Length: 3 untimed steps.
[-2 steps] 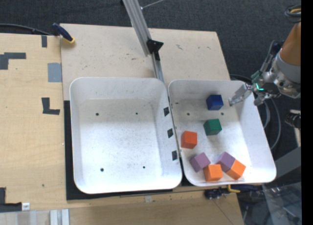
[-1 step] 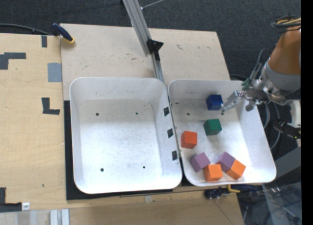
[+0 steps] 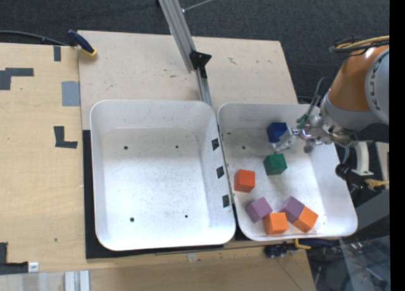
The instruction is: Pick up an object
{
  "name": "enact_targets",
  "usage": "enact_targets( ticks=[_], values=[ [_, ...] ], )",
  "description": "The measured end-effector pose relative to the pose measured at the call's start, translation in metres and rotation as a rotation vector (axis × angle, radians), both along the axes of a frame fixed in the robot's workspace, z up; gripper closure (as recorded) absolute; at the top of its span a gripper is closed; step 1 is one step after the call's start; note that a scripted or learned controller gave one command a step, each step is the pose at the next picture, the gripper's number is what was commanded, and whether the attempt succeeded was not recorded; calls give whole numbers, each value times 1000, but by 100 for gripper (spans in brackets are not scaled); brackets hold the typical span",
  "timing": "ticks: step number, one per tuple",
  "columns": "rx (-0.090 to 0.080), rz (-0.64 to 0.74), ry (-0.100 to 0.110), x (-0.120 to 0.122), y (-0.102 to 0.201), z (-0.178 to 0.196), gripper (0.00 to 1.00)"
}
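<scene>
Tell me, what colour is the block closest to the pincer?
Blue: the blue block lies beside the pincer, seen from the overhead camera view.

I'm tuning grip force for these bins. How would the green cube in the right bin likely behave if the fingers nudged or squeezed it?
The green cube looks flat-faced, so it would probably slide, not roll. It sits apart from the blue cube and the orange cube, so a nudge likely disturbs nothing. Its small, matte look suggests it is light.

Robot lab: bench (image 3: 38,157), twin bins (image 3: 104,119)
</scene>
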State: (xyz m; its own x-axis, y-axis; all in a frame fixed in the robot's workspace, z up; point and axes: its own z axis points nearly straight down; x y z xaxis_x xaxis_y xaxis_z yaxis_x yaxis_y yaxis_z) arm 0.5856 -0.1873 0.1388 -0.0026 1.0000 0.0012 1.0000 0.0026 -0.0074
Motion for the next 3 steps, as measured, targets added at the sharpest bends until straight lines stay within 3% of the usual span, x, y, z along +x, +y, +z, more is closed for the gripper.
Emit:
enact_targets(
  ticks=[1,2,3],
  values=[
    [-1,-1,-4,-1,1,-49,0],
    [-1,1,-5,0,2,-37,100],
    [-3,-1,-11,8,1,23,100]
  ],
)
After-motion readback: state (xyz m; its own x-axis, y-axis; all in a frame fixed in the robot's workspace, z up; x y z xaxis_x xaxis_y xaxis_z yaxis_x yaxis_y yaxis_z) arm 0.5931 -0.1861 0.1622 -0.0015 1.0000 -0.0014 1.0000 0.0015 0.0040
